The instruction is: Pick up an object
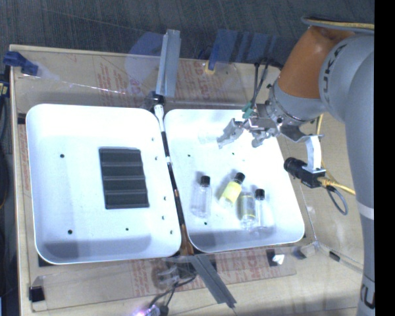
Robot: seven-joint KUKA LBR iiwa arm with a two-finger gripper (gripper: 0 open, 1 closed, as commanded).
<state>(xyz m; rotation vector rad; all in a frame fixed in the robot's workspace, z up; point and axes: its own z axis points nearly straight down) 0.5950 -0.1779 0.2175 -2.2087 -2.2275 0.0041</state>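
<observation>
Right bin (184,176) holds 3 small items in its near half: a clear vial w/ black cap (201,195) toward the divider side, a yellow bottle w/ black cap (232,188) lying tilted in the middle, and a second clear vial (249,206) w/ dark cap just beside the yellow one, poss. touching it. All 3 lie loose on the bin floor, none lifted. The tool (242,134) hangs over the far part of the same bin, well apart from the bottles, its 2 fingers spread apart w/ nothing between them. The grey arm w/ orange band (304,58) comes in from the right, w/ a black fitting and a yellow cable (336,187) near the bin's right rim. Left bin (39,176) carries a dark ribbed rectangular block (124,178) lying flat near its centre. Both bins sit side by side on a tan counter (329,242), w/ a metal bar (166,61) upright at the seam behind. Dark carpet-like floor (85,5) beyond the counter.
</observation>
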